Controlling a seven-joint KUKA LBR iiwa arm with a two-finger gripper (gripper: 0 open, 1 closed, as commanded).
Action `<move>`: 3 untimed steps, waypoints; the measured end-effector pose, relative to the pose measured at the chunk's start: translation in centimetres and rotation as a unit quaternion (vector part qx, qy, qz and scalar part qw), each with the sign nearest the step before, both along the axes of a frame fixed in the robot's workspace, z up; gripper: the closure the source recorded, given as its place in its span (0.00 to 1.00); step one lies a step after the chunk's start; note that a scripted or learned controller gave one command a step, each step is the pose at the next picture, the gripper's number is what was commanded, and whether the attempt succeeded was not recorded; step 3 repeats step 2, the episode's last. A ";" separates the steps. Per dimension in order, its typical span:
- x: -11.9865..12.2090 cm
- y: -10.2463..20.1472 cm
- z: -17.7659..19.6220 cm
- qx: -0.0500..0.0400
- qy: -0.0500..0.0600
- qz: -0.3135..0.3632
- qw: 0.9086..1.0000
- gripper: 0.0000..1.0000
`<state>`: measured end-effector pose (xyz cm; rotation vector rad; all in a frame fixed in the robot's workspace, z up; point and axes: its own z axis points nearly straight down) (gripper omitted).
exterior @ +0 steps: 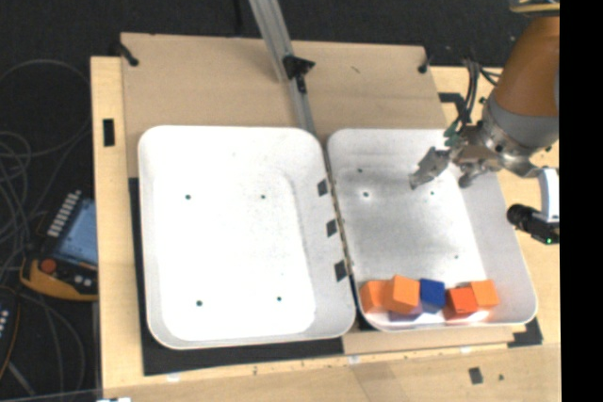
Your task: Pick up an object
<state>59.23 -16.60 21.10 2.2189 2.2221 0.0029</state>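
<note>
A: How far along is the pick?

B: Barely begun, I'd say. Nothing is lifted. The blocks all lie in the right bin (pixel 377 151), lined up against its near edge: an orange block (pixel 375 295) at the left end, a second orange block (pixel 405 293) touching it, a blue block (pixel 431 293) next, then an orange-red block (pixel 461 300) and another orange one (pixel 484 293) at the right end. The left bin (pixel 236 165) sits just beside it.

A: And the gripper?

B: The gripper (pixel 435 167) hangs over the far part of the right bin, well apart from the row of blocks. Its fingers look spread, one prong (pixel 426 167) reaching out to the left, and there is nothing between them.

A: How is the arm posed?

B: The arm (pixel 528 80) comes in from the right, its orange band above the grey wrist, and the wrist leans down and to the left toward the bin floor.

A: So what is left?

B: Nearly everything, in my judgement: travel toward the near edge, settle over one block, come down, close and lift. The blocks are packed together against the wall, which could make a clean grasp awkward.
</note>
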 end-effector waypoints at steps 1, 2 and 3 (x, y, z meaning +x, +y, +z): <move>3.2 -0.8 -2.3 -0.001 0.000 0.002 1.000 0.00; 8.4 -1.1 7.4 -0.002 -0.005 0.001 1.000 0.00; 8.4 -1.1 7.4 -0.002 -0.005 0.001 1.000 0.00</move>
